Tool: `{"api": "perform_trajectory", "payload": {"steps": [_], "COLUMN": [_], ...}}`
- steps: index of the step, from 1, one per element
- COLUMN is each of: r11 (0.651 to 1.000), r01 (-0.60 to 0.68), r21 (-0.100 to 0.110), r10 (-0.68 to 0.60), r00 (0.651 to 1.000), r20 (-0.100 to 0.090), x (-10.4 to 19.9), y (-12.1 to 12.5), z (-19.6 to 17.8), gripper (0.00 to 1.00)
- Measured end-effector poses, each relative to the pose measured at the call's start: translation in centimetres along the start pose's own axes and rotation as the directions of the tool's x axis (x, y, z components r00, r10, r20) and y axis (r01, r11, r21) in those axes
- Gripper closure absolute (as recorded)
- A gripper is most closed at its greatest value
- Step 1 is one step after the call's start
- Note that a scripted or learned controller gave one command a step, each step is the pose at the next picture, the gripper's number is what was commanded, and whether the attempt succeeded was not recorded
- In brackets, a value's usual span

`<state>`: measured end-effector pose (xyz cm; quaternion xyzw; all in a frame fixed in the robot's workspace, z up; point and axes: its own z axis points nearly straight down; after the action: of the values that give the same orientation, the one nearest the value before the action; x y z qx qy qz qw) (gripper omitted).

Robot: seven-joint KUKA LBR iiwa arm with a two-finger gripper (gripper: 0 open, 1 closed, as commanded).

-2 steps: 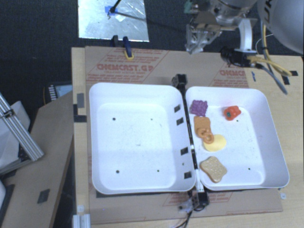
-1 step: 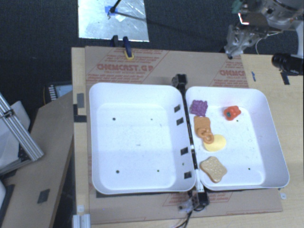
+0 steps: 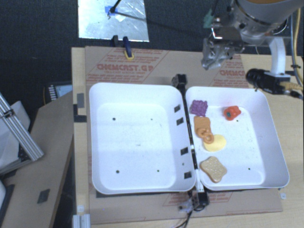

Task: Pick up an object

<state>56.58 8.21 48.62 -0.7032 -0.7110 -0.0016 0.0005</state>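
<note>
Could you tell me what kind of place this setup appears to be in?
Probably a robotics lab bench for grasping trials: two white bins on cardboard, toy food such as a purple piece, and an arm's pincer above.

Below me: table carries brown board printed in red. Shiny foil sheet lies beyond it. Yellow-and-blue clamp on board's far edge. Aluminium rail at left.

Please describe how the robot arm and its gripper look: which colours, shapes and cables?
The grey, rounded robot arm carries an orange band at the picture's top edge. Below it hangs a boxy grey metal gripper with a small green part on its side. Thin dark cables run beside it.
</note>
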Motion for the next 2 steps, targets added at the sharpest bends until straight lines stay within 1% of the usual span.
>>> {"api": "perform_trajectory", "payload": {"steps": [1,2], "r11": [1.000,1.000], "r01": [-0.017,0.002], "r21": [-0.006,-0.001], "r10": [0.017,-0.002], "r00": [1.000,1.000], "r20": [0.003,0.000], "x": [-7.4,1.1], "y": [-4.5,-8.1], "z": [-4.5,-4.5], "gripper": [1.00,1.00]}}
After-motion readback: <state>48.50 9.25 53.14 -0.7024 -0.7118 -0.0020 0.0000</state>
